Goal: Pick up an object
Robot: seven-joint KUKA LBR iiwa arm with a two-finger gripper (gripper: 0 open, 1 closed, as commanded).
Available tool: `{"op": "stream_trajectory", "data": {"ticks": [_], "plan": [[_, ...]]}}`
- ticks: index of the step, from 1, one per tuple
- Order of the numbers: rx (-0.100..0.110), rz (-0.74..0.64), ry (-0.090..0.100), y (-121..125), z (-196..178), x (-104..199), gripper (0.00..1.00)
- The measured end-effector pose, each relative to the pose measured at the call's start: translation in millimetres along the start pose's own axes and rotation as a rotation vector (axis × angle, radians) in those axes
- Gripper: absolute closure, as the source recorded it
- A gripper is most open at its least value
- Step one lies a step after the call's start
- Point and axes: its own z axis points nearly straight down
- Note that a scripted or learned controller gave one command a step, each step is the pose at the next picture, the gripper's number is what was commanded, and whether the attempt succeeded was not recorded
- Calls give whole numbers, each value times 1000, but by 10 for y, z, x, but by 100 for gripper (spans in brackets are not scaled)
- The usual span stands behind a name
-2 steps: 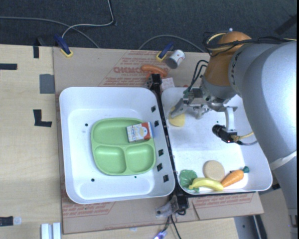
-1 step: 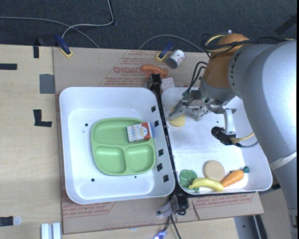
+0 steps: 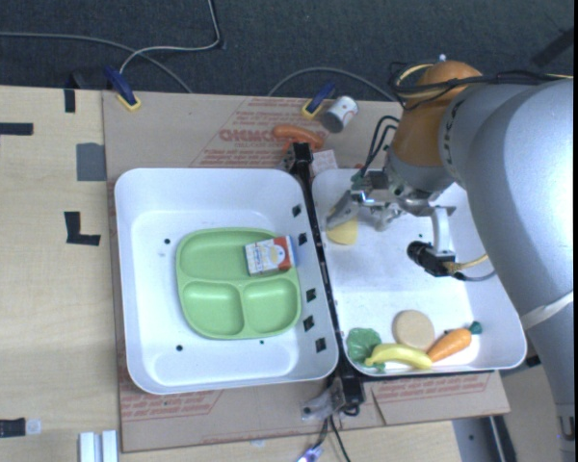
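Observation:
My gripper (image 3: 364, 206) hangs over the far left part of the right bin (image 3: 395, 277), close to the divider between the bins. A pale yellow rounded object (image 3: 343, 231) lies just below and left of it; contact between the two is not discernible. At the right bin's near edge lie a green broccoli piece (image 3: 363, 341), a yellow banana (image 3: 401, 356), an orange carrot (image 3: 450, 343) and a round tan biscuit (image 3: 413, 328). In the left bin (image 3: 144, 258), a small carton (image 3: 268, 255) rests on a green divided plate (image 3: 236, 287).
Beyond the bins, an orange sausage-like item (image 3: 299, 134) and a grey cylinder (image 3: 339, 113) sit on the cardboard. Blue-and-yellow clamps (image 3: 122, 89) hold the cardboard's far edge. The arm's bulky grey body (image 3: 520, 191) covers the right bin's right side.

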Motion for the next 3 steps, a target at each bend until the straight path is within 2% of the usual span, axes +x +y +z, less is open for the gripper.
{"op": "stream_trajectory", "data": {"ticks": [2,3], "plan": [[-1,-1,0,12,-2,-88,0],[-1,1,-2,-92,-3,-21,0]]}}
